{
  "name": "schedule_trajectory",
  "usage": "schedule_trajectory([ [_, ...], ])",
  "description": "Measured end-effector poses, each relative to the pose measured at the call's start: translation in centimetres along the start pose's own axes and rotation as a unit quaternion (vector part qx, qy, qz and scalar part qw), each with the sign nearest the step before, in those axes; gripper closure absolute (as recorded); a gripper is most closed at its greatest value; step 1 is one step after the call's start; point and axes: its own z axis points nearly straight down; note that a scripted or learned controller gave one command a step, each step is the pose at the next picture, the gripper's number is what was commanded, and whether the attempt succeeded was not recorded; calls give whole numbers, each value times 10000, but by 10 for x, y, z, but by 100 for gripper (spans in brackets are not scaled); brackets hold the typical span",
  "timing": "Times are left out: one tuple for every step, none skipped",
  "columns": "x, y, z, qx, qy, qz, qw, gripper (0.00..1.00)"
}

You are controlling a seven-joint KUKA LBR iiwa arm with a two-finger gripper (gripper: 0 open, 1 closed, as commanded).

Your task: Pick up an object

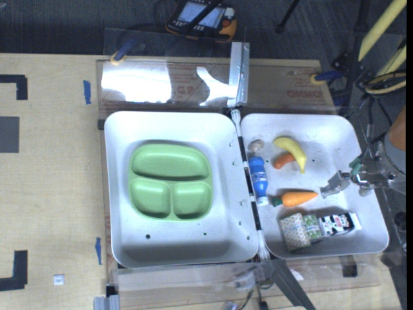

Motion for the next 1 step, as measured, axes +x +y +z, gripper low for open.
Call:
schedule_trajectory([
  [22, -10, 15, 6, 5, 965, 9953, 0],
])
